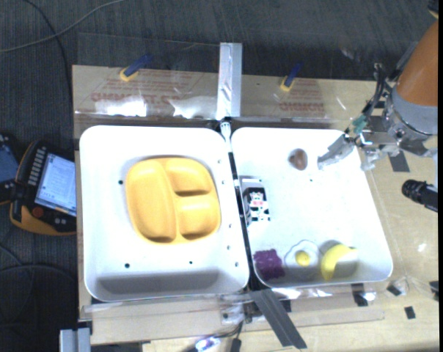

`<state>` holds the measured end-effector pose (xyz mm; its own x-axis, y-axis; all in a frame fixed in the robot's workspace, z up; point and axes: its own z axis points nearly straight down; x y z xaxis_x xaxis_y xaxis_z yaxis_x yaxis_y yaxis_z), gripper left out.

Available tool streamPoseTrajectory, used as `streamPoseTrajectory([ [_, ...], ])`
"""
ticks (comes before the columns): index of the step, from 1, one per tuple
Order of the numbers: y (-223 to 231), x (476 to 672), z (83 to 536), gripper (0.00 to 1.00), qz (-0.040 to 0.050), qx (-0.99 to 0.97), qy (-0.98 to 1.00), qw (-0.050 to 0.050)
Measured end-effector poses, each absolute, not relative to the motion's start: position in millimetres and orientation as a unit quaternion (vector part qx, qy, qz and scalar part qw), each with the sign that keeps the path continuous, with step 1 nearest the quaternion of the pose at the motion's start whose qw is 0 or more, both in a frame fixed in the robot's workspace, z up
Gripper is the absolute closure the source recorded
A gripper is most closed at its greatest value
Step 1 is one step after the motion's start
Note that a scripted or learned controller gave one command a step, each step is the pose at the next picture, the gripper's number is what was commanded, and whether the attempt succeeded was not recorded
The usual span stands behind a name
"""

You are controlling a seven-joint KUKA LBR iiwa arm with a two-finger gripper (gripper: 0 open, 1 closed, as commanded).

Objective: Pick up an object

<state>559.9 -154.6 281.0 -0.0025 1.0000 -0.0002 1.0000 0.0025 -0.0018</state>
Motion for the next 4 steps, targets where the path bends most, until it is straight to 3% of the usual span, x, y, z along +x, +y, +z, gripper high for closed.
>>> streamPoseTrajectory([
  [1, -161.9, 633.9, 239.2, 0.00, 0.0012, -0.619, -0.785, -0.001],
  [2, -159.8, 668.8, 153.7, 0.00, 0.0007, -0.505, -0.863, 0.000],
  [3, -172.6, 665.4, 95.2, 0.00, 0.0030, -0.397, -0.918, 0.005],
  [4, -170.6, 668.2, 105.4, 1.00, -0.0006, -0.397, -0.918, -0.001],
])
